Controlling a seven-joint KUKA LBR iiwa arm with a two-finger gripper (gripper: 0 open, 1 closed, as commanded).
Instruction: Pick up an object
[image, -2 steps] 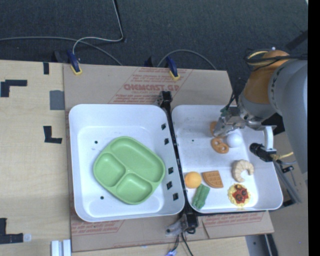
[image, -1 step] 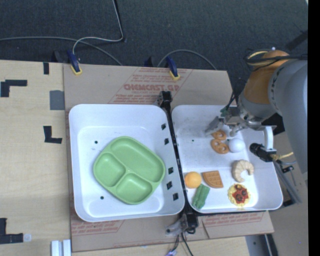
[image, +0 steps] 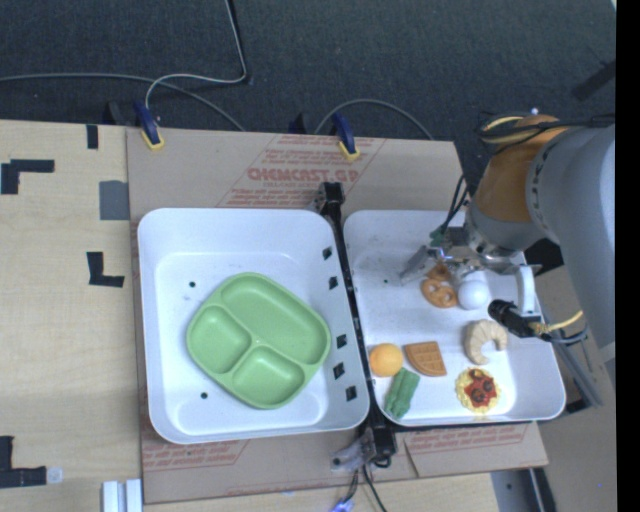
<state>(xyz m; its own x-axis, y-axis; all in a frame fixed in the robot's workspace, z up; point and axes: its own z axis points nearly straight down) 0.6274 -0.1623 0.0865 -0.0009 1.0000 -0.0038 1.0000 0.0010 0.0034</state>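
My gripper (image: 428, 268) hangs over the upper middle of the right bin (image: 385, 235), open, with nothing between its fingers. One grey finger (image: 413, 267) slants down to the left. Just below and to the right of it lie a brown pretzel-like piece (image: 438, 292) and a white egg (image: 472, 294), touching each other. Further toward the front are a beige croissant (image: 484, 339), an orange ball (image: 386, 359), a brown toast slice (image: 425, 358), a green vegetable (image: 402, 392) and a small pizza (image: 478, 390).
The left bin (image: 165, 240) holds a green divided plate (image: 258, 340). A black divider with clips (image: 345, 300) runs between the bins. The grey arm with its orange band (image: 510, 180) comes in over the right bin's far right corner.
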